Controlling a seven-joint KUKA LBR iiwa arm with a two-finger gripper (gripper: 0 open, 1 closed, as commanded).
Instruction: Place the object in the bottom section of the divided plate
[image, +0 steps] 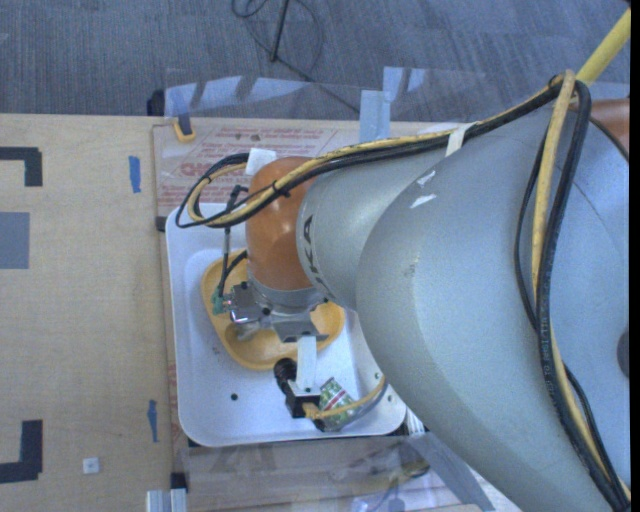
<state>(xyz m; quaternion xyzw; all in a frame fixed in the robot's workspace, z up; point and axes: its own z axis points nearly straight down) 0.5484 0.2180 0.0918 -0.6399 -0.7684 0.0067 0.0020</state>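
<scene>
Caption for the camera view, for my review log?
Grey arm with orange band reaches down over the yellow divided plate in the white bin, covering most of the plate.

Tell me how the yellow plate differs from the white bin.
The plate is yellow, the bin white. The plate's edge is rounded; the bin is rectangular with rounded corners. The plate is smaller and lies inside the bin. Both are partly hidden by the arm.
</scene>
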